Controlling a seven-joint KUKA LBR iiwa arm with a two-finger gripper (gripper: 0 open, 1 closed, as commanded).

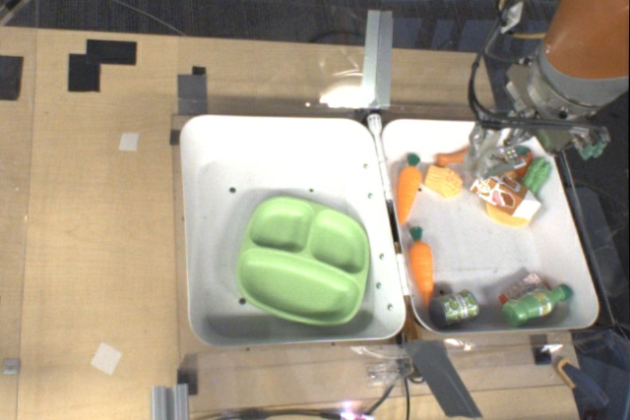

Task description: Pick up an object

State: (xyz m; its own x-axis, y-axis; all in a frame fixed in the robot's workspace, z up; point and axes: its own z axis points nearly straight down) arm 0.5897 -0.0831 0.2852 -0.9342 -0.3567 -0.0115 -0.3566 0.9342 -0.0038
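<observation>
On the left, the wooden bench [89,241] lies bare apart from a few black patches and pale squares. Next comes the left bin [212,162], and in it sits a green divided plate [303,258], tilted a little, toward the bin's near right part. Over the divider now into the right bin [463,256]. Two toy carrots lie along its left wall: one carrot [408,192] up near the far end, the second carrot [420,269] just below it, tip pointing toward the near edge. A yellow block [443,181] sits just beside the upper carrot. At the near edge there's a small green can [456,308] on its side, and right of it a green bottle [535,304] lying flat with a reddish packet [523,285] touching it. Up at the far right corner, the gripper [495,155] hangs low over a cluster of toys: an orange-and-white piece [507,200] and a green item [537,174] just beside it. Whether anything sits in the gripper, I cannot tell; the metal there is a blur against the toys.
</observation>
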